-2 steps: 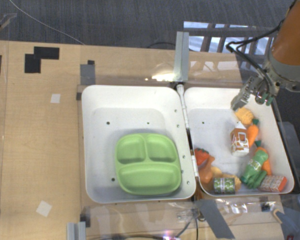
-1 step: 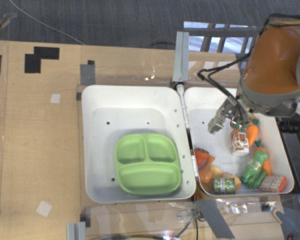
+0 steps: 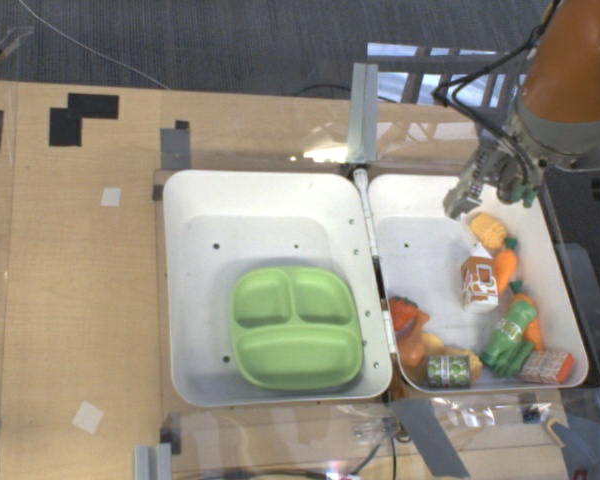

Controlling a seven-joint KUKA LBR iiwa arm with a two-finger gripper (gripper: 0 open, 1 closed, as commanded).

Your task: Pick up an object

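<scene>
Gripper (image 3: 467,196) sits in upper right of frame, over the top edge of the right bin (image 3: 420,243); can't tell if fingers are wide or narrow, nothing seen between them. Nearest pick, by my read, is the yellow corn toy (image 3: 488,231), just below and slightly right of the tips, long axis running diagonally. Carton (image 3: 479,281) and carrot (image 3: 505,267) lie further down; green plate (image 3: 296,327) in left bin is well apart
</scene>
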